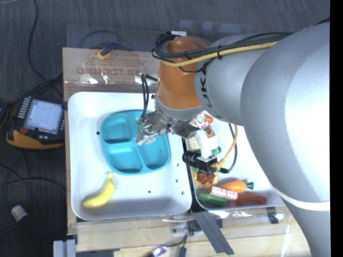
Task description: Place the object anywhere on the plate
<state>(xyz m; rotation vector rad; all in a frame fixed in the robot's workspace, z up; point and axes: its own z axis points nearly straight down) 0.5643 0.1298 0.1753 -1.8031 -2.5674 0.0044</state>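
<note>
**Op A:** I'm starting at the gripper (146, 134). It sits low over the blue plate (134, 142), right about where the dividers meet near the plate's right-hand side. From this angle the wrist hides the tips, so I cannot tell whether it is open or clamped, and I see nothing I'd call held.

**Op B:** Then where's the object?

**Op A:** My guess is the banana (102, 193). It lies on the floor of the left bin (80, 143), just beside the plate's lower-left corner, well apart from the gripper. So the placing isn't done.

**Op B:** Risks?

**Op A:** If I descend here, I judge the tool presses on the plate ridge and shoves the plate around. The banana also lies near the bin wall, so a grasp there could clip the rim or roll it away.

**Op B:** And the other bin?

**Op A:** The right bin (197, 203) holds a carrot (236, 186) and other toy food, partly hidden under the arm.
</note>
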